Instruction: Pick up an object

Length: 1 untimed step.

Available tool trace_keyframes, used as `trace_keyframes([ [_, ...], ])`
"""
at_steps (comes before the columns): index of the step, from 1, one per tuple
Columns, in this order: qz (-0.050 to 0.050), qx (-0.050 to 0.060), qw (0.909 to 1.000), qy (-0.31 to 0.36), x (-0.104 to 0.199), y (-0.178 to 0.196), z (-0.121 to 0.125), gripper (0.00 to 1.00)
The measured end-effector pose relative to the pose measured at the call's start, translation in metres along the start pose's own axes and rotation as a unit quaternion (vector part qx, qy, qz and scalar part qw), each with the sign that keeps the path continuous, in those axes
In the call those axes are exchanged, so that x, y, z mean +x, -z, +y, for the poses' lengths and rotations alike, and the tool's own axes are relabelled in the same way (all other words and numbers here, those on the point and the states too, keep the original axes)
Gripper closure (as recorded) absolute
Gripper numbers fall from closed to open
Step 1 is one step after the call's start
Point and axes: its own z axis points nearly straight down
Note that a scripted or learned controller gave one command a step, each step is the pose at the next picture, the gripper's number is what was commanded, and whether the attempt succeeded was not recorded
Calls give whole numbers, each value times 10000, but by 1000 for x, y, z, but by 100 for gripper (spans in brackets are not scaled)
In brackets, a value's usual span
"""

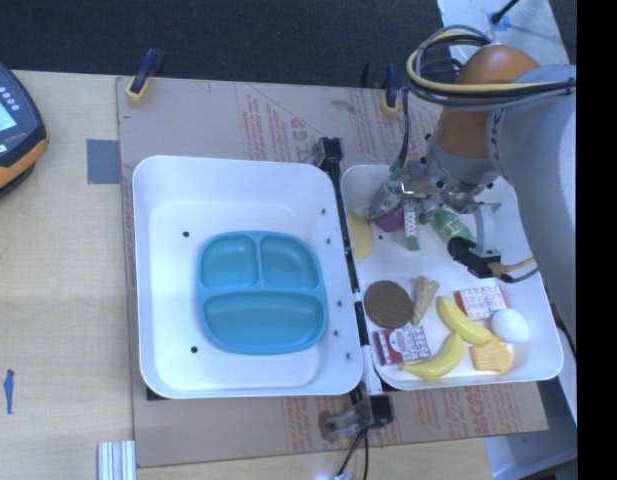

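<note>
While the grey arm (533, 138) leans in from the right of the frame, we see its hand (416, 200) low over the upper part of the right bin (548, 368), among small items; how far it is open we cannot tell, and nothing shows between its parts. Most loose objects crowd the lower half of that bin: a round brown cookie (388, 304), a curved yellow banana (438, 358), a smooth white egg (509, 325) and an orange block (491, 357), all close to the lower rim. A green piece (451, 226) lies just beside the hand. We find more room in the left bin (158, 268) (glossy white, rounded corners), where a blue divided plate (261, 292) sits mid-floor, well apart from every wall. Brown cardboard (238, 118) lies under both bins on the tabletop (48, 298).
</note>
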Motion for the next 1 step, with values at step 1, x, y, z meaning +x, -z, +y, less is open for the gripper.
trace_keyframes([
  [1,1,2,10000,9,0,0,0,0],
])
